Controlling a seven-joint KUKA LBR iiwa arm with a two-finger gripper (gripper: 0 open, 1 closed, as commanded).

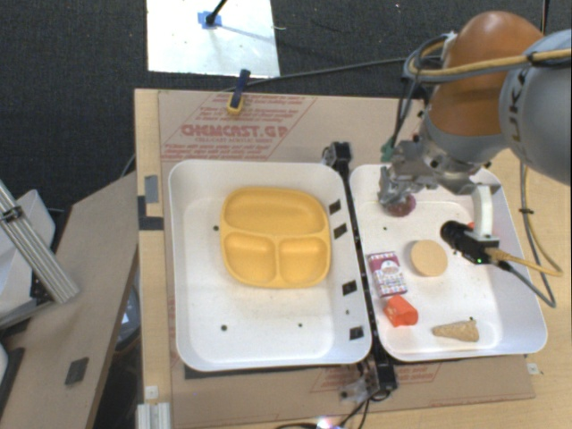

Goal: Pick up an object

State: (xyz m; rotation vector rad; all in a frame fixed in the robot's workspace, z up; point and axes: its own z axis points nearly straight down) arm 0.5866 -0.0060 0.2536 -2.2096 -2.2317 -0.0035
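**Gripper low over a dark red object at the back of the right bin**

A small dark red object (pixel 401 207), rounded in outline, lies at the far left corner of the right bin (pixel 505 302), close to the wall that the two bins share. Most of it is covered from above, and what it is cannot be told.

The gripper (pixel 396 195) is directly over it, pointed down, its tip at or just above the object. From this angle it cannot be told whether the gripper is spread or closed, nor whether it touches the object. The grey arm (pixel 527 105) reaches in from the right, its orange band bulging above the wrist.

Nearer the camera in the same bin lie four other things, all apart from the gripper. A round tan disc (pixel 429 258) sits near the bin's middle. Just left of it, beside the shared wall, is a small box (pixel 387 273) with a red and white pattern. An orange-red block (pixel 401 311) lies just in front of the box, and a tan wedge (pixel 457 331) lies to the right of the block, near the front rim.

The left bin (pixel 197 315) holds a yellow divided plate (pixel 274 237), set flat near its middle with one large compartment at the back and two smaller ones at the front. Both bins rest on a cardboard sheet (pixel 268 119) printed with red lettering.
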